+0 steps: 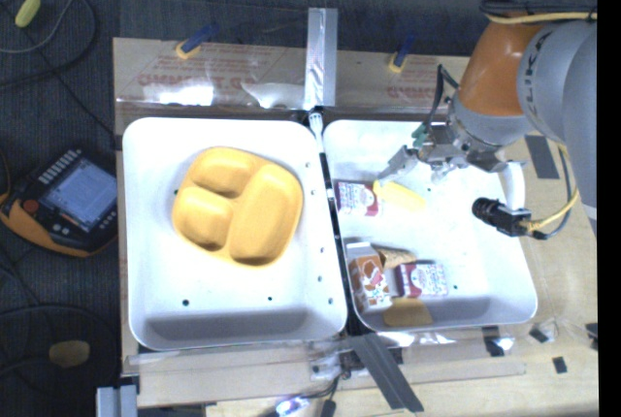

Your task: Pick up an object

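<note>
Tabletop (146, 66) with two bins
Left white bin (146, 308) and right white bin (505, 270) sit touching, side by side, mid-frame.

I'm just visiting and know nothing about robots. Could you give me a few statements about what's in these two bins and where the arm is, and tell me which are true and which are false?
1. A big yellow lumpy object lies in the left bin. True.
2. The gripper hangs over the left bin. False: it is over the right bin, near its far end.
3. Several small packets lie at the near end of the right bin. True.
4. The arm's band above the wrist is blue. False: it is orange.
5. A small carton lies in the right bin close to the wall between the bins. True.
</note>
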